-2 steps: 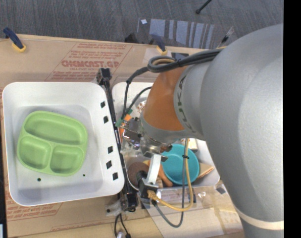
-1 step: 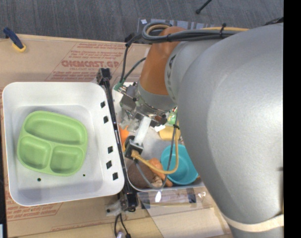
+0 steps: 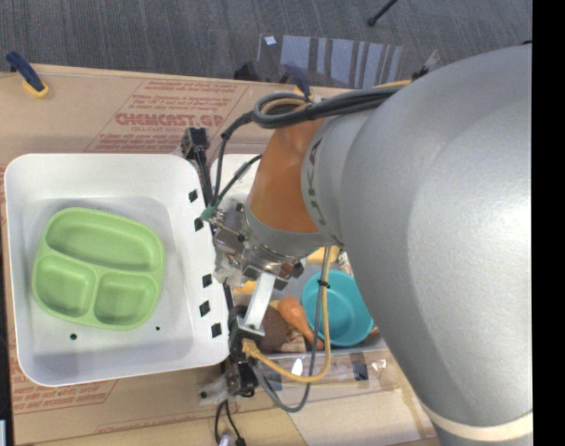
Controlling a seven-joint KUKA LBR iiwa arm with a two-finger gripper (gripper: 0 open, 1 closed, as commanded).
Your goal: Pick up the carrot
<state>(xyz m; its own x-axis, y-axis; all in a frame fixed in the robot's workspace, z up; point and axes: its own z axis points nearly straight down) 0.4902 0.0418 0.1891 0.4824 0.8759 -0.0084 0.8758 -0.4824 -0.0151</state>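
Right bin (image 3: 238, 179) holds carrot (image 3: 299, 316) beside teal bowl (image 3: 349, 310), under arm (image 3: 431, 203).

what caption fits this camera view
KUKA arm over right bin by carrot and teal bowl; green divided plate in left bin

a lime green tray (image 3: 101, 268) in a white bin (image 3: 22, 186), a teal bowl (image 3: 346, 312), an orange carrot (image 3: 298, 317).

Bright, even light; soft shadows; the near arm (image 3: 450, 249) looks slightly blurred.
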